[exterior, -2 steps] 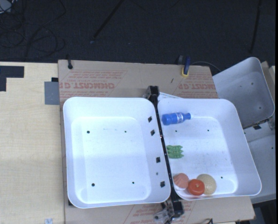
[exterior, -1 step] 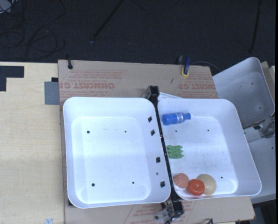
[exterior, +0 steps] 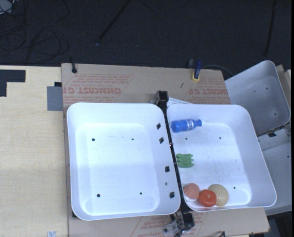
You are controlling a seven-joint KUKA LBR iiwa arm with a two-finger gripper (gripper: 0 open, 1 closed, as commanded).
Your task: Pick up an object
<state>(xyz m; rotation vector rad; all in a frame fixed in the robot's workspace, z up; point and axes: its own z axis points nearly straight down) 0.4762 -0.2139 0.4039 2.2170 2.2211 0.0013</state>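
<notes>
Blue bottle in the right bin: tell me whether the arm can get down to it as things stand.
Probably yes. The blue bottle lies on its side alone near the right bin's far wall, nothing over it; the green item sits well apart.

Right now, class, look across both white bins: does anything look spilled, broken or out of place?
Nothing looks spilled or damaged. The blue plastic bottle lies on its side near the right bin's far edge. The small green ridged piece sits by the divider, and three round items crowd the near corner, touching.
</notes>
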